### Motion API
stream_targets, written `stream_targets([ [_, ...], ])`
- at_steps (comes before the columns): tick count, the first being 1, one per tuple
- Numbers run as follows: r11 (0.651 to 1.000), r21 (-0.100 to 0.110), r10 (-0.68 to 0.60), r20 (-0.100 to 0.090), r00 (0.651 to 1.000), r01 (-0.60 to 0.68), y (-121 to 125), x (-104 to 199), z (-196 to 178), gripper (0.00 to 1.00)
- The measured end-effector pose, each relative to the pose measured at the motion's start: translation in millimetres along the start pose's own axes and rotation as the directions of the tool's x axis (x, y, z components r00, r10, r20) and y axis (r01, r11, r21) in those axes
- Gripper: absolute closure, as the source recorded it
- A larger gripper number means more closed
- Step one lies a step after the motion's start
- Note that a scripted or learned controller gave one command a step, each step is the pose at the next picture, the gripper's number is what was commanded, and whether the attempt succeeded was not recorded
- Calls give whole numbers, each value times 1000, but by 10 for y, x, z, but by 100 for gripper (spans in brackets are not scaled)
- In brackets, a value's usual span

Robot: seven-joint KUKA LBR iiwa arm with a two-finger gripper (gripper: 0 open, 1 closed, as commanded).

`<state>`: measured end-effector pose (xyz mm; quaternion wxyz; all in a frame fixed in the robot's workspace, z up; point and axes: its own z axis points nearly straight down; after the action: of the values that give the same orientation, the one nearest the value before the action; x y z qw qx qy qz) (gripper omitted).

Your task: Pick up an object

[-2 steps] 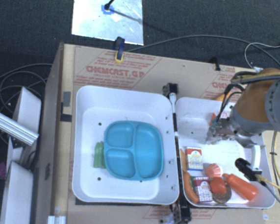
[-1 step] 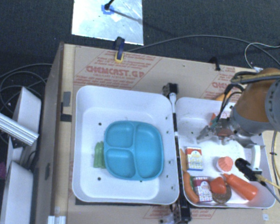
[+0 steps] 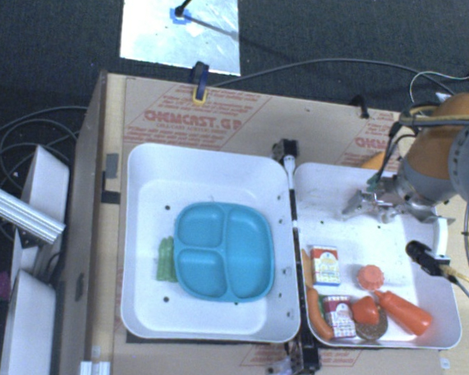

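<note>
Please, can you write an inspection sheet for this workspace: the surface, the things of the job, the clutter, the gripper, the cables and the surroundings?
Surface: brown cardboard-covered bench bearing two shallow white bins, left bin and right bin.
Job's things: in the right bin's near part, a small white carton, a round orange lid-like piece, an orange bottle-shaped toy, a long orange carrot, a red-labelled packet and a red tomato-like piece.
Clutter: blue divided plastic plate and a small green piece in the left bin.
Gripper: metal two-finger gripper low over the right bin's far part, holding nothing.
Cables: black cables on the floor at left.
Surroundings: dark carpet, shiny foil sheet.
</note>
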<state>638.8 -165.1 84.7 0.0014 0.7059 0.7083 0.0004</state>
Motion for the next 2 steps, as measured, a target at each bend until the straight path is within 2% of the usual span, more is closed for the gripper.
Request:
stream_targets([
  [1,1000,-2,2,0,1000,-2,-495,42,-833,0],
  [2,1000,2,2,-1,1000,-2,-1129,99,-1,0],
])
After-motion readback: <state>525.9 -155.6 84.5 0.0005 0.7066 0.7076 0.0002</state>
